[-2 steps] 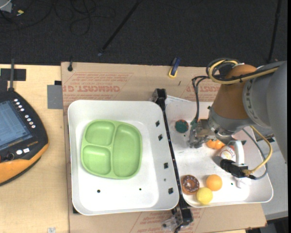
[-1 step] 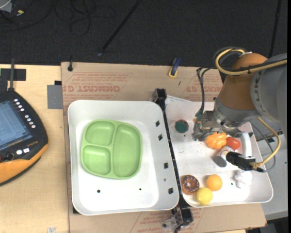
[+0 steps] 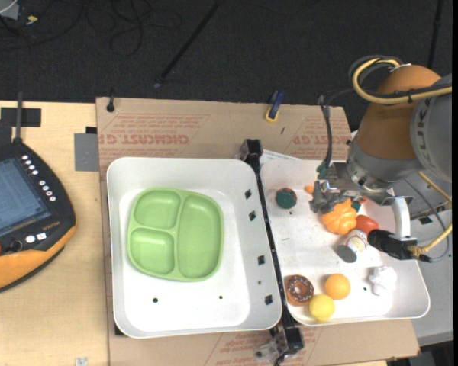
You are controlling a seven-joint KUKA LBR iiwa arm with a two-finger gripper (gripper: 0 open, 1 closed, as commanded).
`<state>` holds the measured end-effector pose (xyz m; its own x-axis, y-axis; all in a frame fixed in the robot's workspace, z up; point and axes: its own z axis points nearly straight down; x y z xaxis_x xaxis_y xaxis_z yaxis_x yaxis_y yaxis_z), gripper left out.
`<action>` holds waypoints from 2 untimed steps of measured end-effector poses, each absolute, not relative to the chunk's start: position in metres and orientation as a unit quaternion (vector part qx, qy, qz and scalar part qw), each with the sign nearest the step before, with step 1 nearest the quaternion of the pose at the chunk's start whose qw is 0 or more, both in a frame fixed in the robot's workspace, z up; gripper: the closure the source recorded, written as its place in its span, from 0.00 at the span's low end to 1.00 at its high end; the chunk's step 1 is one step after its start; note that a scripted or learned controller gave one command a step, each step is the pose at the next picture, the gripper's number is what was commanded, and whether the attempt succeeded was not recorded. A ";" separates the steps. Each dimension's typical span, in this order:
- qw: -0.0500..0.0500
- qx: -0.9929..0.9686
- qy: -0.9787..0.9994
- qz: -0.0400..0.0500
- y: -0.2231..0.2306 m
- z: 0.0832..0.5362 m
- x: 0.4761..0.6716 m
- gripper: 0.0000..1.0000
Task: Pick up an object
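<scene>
My gripper (image 3: 326, 197) hangs low over the upper part of the right bin (image 3: 286, 235), under the grey and orange wrist. It sits right beside an orange pepper-like toy (image 3: 339, 219) and a red piece (image 3: 366, 223). A dark green ball (image 3: 287, 198) lies to its left. Lower in the bin are a small jar (image 3: 352, 246), a chocolate donut (image 3: 298, 288), an orange ball (image 3: 337, 286), a yellow lemon (image 3: 321, 307) and a white crumpled object (image 3: 381, 280).
The left bin (image 3: 130, 296) holds a green divided plate (image 3: 176, 233). A black divider (image 3: 262, 227) runs between the bins. A teach pendant (image 3: 19, 212) lies on the bench at far left. Cables loop off the arm at right.
</scene>
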<state>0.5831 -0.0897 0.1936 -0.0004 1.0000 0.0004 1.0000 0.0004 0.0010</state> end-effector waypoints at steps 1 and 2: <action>0.001 0.707 0.707 0.001 -0.091 0.230 0.584 1.00; -0.001 0.705 0.709 0.000 -0.037 0.238 0.596 1.00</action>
<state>0.5963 -0.0370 0.2379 -0.0050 1.0000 0.0021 1.0000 0.0050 -0.0012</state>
